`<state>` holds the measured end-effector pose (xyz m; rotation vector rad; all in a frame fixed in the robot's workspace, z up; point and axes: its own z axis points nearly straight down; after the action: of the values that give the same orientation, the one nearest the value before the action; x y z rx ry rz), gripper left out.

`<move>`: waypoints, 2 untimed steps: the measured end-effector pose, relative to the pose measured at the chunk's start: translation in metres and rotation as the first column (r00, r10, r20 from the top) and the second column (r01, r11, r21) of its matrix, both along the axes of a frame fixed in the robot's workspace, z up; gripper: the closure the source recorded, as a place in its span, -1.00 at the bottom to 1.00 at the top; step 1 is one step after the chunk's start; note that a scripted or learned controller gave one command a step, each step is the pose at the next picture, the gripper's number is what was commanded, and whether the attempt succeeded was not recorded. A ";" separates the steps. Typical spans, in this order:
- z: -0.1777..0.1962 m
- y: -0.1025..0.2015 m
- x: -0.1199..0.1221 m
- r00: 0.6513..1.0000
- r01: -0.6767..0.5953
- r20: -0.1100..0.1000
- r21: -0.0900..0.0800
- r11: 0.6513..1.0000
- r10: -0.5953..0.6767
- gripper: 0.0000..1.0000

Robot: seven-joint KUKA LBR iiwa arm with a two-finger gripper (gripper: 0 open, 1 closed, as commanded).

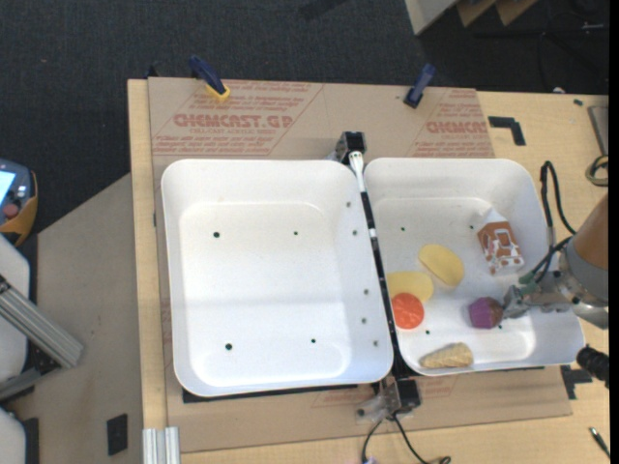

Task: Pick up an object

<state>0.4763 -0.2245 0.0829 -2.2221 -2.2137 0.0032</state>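
Two shallow white bins are sitting side by side on the desk (290, 109). The arm is reaching into the right bin (455, 177) from the right, its claw (510, 304) touching a purple object (483, 312) near the bin's front right corner; whether the claw is open or closed cannot be told. Yellow pieces (441, 263), an orange ball (408, 311) and a tan piece (448, 357) are lying nearby.

One fixed camera looks down at a slant from above the tabletop (290, 114), far enough back to frame both white bins (184, 259) side by side.
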 end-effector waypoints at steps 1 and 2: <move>0.088 0.002 0.064 1.000 -0.009 0.018 -0.008 1.000 0.009 1.00; 0.049 0.052 0.164 1.000 -0.013 0.011 -0.001 1.000 0.013 1.00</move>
<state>0.6400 -0.1721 0.1323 -2.2143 -2.2340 -0.0080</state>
